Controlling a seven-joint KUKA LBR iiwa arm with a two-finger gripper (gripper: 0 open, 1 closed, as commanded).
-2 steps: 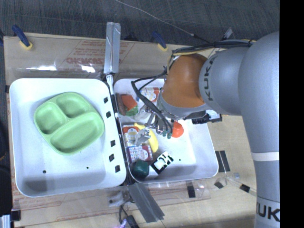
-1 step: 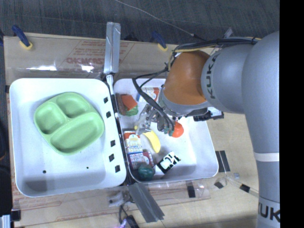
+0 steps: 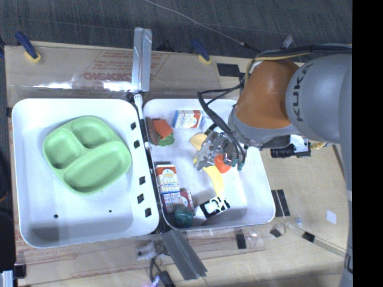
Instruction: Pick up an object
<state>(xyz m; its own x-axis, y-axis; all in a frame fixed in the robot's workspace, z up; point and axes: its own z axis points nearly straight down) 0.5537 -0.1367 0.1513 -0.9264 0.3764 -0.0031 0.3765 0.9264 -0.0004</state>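
Over the right-hand shallow white plastic bin (image 3: 258, 191), the grey KUKA arm with its orange band (image 3: 269, 97) reaches in and holds its two-finger gripper (image 3: 216, 150) low among a cluster of small items. Directly at the gripper lie a yellow banana-shaped toy (image 3: 214, 178), a small orange-red piece (image 3: 222, 164) and a pale yellow rounded piece (image 3: 198, 140); these are the likeliest candidates for the pick, all near the bin's middle. How far the gripper stands open, and whether anything sits within it, cannot be told from this slant, because the wrist and cabling cover the tips. Elsewhere in the same bin: a white-and-orange carton (image 3: 187, 119) near the far wall, a red-brown and green toy (image 3: 161, 131) by the divider, a red-labelled packet (image 3: 169, 183), a dark green rounded object (image 3: 183, 218) and a black-and-white printed item (image 3: 215, 207) towards the near wall. The left-hand white bin (image 3: 24, 160) holds a light green three-compartment plastic plate (image 3: 87, 153), well apart from the action. Risks, as judged: with three pieces crowded together, a closing grasp may catch an edge of two at once, or pinch the banana's curved body off-centre so that it slips free on lifting; a descent slightly off target may merely push the pieces aside.
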